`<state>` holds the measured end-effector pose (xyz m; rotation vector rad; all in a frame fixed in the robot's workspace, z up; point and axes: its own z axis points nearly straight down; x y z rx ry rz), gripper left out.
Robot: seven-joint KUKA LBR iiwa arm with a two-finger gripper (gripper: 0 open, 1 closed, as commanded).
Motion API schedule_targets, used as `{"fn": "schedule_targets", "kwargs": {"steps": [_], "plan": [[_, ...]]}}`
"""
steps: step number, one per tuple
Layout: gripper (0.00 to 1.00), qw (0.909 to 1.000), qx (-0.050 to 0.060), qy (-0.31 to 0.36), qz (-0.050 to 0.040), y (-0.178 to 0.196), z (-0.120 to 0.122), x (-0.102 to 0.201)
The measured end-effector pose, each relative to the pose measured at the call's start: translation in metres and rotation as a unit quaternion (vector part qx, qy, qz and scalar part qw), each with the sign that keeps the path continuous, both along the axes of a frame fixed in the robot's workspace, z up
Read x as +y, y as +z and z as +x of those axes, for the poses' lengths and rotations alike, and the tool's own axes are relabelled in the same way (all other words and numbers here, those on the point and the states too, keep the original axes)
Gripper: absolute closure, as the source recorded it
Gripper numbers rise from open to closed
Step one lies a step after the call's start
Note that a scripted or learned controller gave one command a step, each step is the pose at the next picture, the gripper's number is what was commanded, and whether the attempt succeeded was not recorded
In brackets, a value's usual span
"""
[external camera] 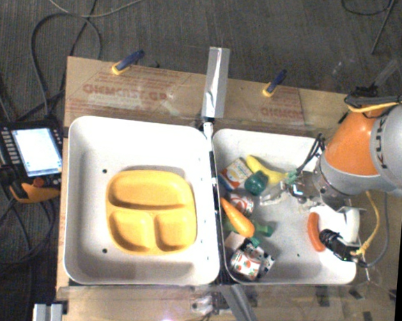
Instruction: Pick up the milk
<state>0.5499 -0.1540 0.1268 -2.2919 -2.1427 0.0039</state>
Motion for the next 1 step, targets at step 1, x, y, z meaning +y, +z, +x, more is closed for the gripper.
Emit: {"fn": "schedule_targets", "kwargs": {"steps": [1], "plan": [[0.0, 0.9972, -0.006, 0.074, -0.0026, -0.0377, 0.0376, -0.0469]]}}
